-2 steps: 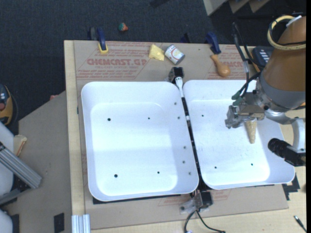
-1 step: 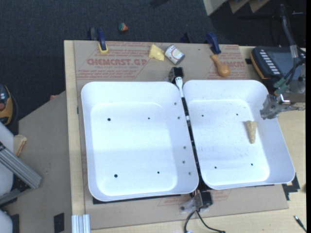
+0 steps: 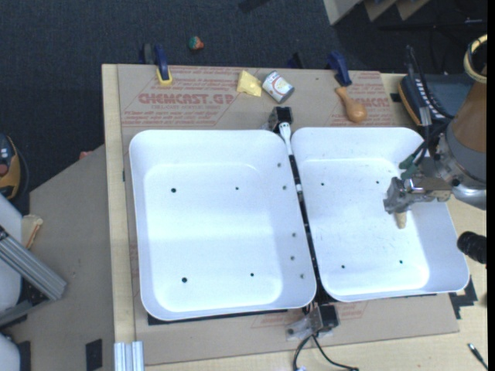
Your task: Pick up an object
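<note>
From where I sit, the left bin (image 3: 216, 222) lies well away to the left of my claw (image 3: 400, 207), and I see nothing lying in it to go after. Nearer in, the dark divider (image 3: 298, 199) where the two bins meet runs up and down the view, and at its far end, up and left of the claw, a yellow piece (image 3: 249, 84) and a small white block (image 3: 278, 86) sit on the surface (image 3: 232, 99) outside the bins. A wooden, pear-shaped piece (image 3: 352, 108) lies on that same strip, above and a little left of the claw, also outside the bins. The claw hangs over the right bin (image 3: 356, 207), toward its right side, pointing down. Just under its tip I make out a small tan object (image 3: 401, 221), touching or nearly touching the fingers, its longer side seeming to run up and down. I cannot tell whether the fingers are apart or closed, nor whether they grip that object. My judgement: the thing to pick is directly beneath the claw, so the move is straight down, not sideways.
</note>
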Robot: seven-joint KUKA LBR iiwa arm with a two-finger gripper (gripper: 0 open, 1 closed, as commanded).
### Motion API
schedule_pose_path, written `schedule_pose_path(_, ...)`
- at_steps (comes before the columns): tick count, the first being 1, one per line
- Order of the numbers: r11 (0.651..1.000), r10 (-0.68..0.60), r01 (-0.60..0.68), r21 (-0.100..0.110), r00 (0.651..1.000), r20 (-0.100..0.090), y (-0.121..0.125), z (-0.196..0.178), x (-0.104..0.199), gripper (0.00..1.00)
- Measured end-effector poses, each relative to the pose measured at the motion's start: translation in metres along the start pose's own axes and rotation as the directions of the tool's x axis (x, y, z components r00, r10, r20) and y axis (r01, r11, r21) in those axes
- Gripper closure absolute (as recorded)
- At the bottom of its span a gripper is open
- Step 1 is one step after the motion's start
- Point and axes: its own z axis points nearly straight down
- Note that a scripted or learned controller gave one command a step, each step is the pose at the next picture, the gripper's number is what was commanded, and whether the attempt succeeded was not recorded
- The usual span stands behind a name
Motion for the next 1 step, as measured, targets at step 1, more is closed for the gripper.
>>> schedule_pose_path(1, 1.0, 0.006, -0.006, -0.016, 1.0, 0.008, 0.0005, -0.0702, -0.0689, 1.0)
